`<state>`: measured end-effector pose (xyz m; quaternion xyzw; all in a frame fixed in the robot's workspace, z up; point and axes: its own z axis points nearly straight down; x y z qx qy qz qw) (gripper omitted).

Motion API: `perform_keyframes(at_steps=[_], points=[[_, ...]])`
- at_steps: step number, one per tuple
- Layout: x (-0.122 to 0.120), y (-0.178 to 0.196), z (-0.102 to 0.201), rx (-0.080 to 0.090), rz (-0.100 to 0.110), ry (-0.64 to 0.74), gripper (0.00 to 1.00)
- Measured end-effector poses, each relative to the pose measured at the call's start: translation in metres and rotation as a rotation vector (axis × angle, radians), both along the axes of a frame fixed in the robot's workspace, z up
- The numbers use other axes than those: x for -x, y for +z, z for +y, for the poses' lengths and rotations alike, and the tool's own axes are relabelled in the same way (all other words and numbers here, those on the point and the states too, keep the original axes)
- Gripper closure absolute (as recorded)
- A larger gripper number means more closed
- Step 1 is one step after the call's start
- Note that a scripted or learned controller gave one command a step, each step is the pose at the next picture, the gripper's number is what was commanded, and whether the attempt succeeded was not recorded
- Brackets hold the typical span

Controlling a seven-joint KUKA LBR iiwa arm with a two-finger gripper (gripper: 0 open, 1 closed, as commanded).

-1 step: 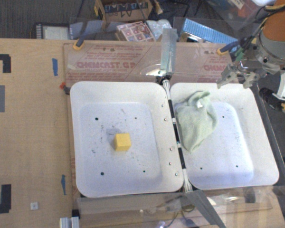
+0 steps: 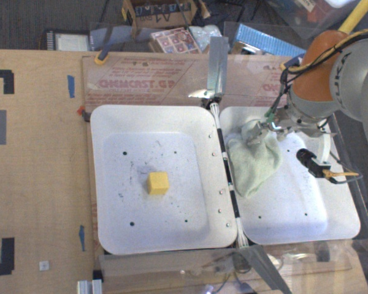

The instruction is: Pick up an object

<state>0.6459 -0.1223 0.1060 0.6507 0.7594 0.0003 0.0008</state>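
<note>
A pale green cloth [image 2: 255,162] lies in the right bin [image 2: 306,216], against its left wall. Its upper end is bunched into a peak that rises to my gripper [image 2: 258,130]. The gripper reaches in from the right over the bin's back left part and is shut on that bunched top of the cloth. The rest of the cloth drapes down toward the bin floor. A small yellow cube [image 2: 158,183] sits alone near the middle of the left bin [image 2: 110,133], far from the gripper.
A metal divider strip [image 2: 217,72] stands behind the seam between the two bins. Cardboard [image 2: 147,81] lies behind the bins, with boxes and clutter beyond it. A wooden bench top [image 2: 37,164] spreads to the left.
</note>
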Motion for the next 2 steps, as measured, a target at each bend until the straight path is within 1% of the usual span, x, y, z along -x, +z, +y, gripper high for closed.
perform_keyframes(at_steps=[1, 2], points=[[0.012, -0.014, -0.016, 0.001, -0.013, 0.258, 0.00], [0.011, -0.003, -0.017, 0.000, -0.016, 0.256, 1.00]])
